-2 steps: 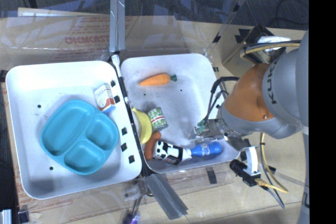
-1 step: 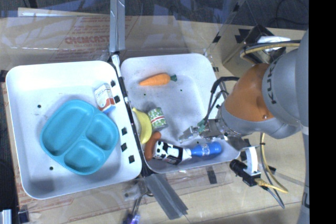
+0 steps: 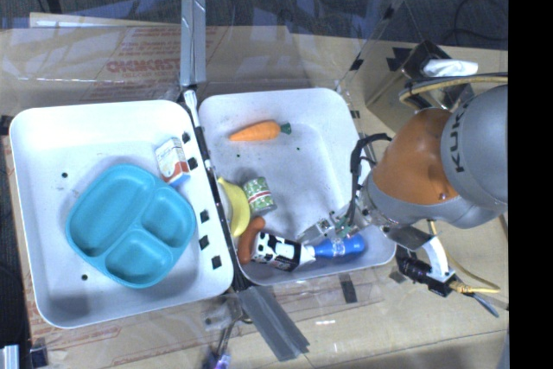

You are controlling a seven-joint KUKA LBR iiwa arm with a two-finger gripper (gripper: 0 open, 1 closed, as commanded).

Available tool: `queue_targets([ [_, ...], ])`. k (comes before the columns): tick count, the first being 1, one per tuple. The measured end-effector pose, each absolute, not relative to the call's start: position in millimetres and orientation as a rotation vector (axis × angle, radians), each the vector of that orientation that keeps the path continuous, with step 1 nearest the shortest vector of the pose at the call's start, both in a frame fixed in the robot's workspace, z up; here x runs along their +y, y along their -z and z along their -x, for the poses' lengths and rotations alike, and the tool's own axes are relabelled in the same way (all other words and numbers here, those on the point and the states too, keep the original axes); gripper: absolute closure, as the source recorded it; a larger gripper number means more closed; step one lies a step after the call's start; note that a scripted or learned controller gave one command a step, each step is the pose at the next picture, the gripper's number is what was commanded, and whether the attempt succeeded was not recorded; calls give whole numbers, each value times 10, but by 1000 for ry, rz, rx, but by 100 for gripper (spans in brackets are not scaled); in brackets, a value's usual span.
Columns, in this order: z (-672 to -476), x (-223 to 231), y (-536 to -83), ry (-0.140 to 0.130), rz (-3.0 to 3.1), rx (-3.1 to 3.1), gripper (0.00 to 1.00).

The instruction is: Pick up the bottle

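White bins [image 3: 52,186]; arm [image 3: 484,151] reads "KU"; bottle [image 3: 339,249] label unreadable

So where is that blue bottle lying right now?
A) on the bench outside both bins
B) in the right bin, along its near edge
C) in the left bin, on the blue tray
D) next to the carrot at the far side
B: the blue bottle lies on its side in the right bin, along the near wall beside a black-and-white toy, far from the carrot and the blue tray.
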State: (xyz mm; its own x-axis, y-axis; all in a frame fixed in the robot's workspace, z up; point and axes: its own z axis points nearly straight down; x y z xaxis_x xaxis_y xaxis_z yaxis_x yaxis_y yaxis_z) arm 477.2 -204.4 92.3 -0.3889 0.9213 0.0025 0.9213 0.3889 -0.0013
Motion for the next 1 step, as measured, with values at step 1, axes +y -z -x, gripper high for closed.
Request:
queue_targets([
  [1, -4781, -2044, -1022, 1, 1730, -2619, 100],
])
